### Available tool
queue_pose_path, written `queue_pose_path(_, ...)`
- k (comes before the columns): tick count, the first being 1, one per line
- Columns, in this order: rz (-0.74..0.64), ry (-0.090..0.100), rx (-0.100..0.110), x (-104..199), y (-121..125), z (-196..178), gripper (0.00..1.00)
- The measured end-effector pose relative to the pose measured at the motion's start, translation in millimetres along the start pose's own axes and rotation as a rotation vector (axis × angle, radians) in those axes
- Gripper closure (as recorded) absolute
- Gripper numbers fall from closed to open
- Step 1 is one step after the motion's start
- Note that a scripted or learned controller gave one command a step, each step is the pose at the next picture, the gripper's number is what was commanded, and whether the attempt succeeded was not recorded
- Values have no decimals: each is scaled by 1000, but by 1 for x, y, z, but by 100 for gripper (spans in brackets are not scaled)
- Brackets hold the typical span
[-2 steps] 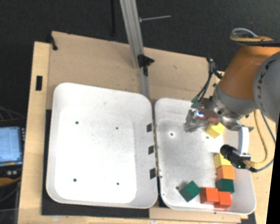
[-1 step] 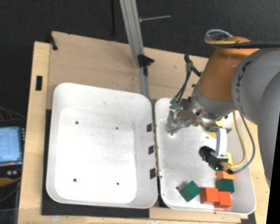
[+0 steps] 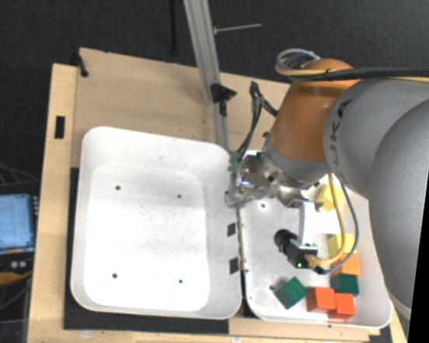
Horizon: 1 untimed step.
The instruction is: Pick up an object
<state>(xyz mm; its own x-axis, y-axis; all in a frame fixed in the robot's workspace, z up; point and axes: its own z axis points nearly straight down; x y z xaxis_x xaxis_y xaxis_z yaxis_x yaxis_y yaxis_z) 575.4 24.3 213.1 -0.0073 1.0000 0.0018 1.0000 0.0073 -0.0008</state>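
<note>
My gripper (image 3: 238, 187) hangs over the top left corner of the right bin (image 3: 305, 318), close to the wall between the two bins. The grey arm and its orange band cover much of that bin. Several blocks lie at the bin's front right: a green block (image 3: 289, 292), two orange blocks (image 3: 321, 299) (image 3: 344, 305) side by side, a dark green block (image 3: 346, 284) behind them, and another orange block (image 3: 352, 265) further back. They all lie well apart from the gripper, toward the front right.
The left bin (image 3: 163, 141) is a shallow white tray beside the right one. A slanted metal pole (image 3: 203, 48) rises behind the bins. A handheld screen unit (image 3: 2, 223) sits off the bench at the left.
</note>
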Motion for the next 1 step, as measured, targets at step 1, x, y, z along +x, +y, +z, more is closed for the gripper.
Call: queue_pose_path(1,-2,1,-1,62,-2,-2,100)
